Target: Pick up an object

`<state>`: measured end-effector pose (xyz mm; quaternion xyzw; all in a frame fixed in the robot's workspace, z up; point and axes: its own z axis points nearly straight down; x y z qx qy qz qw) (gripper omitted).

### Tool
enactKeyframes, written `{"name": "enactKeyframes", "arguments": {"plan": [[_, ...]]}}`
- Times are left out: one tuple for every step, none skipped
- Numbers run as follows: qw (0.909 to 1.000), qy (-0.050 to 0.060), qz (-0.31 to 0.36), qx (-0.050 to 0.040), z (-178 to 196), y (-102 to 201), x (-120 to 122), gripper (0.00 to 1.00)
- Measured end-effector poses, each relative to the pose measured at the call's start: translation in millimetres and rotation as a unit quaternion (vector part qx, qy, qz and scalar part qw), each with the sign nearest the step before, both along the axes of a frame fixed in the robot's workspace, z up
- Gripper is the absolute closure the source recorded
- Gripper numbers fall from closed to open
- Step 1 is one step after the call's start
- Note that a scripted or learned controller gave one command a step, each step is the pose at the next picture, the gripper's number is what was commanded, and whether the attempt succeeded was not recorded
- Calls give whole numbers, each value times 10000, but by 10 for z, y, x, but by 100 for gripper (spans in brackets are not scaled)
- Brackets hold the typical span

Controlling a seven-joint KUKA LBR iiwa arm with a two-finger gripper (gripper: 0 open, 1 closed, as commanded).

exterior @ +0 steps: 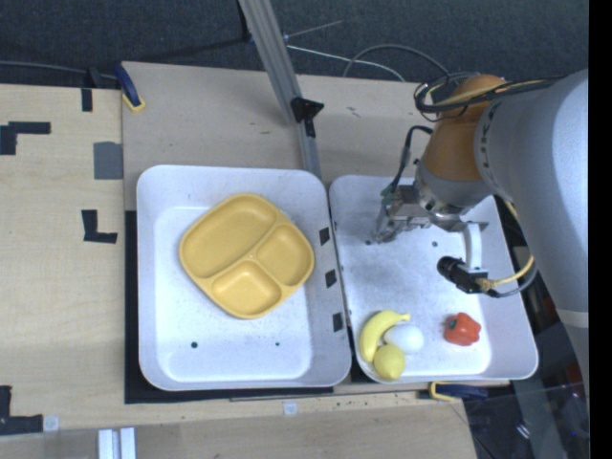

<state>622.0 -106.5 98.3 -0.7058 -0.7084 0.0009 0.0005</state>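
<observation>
In the camera view, the two-finger gripper [387,226] is seen low over the bare upper-left floor of the right-hand shallow white bin [435,366], and nothing is seen between its fingers; how far they are parted cannot be told. The candidate objects are clustered well apart from it along the near edge of that bin: a curved yellow banana [379,327], a small white egg-shaped ball [407,338] touching it, a round yellow lemon [389,360] and a small red pepper-like piece [462,329]. The banana's long axis is judged to run slantwise up to the right, so a reach toward the near edge would be called for.
</observation>
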Motion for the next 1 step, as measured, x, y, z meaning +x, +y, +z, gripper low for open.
{"name": "enactKeyframes", "arguments": {"plan": [[10000, -24, -15, -1, 488, -59, -64, 100]]}}
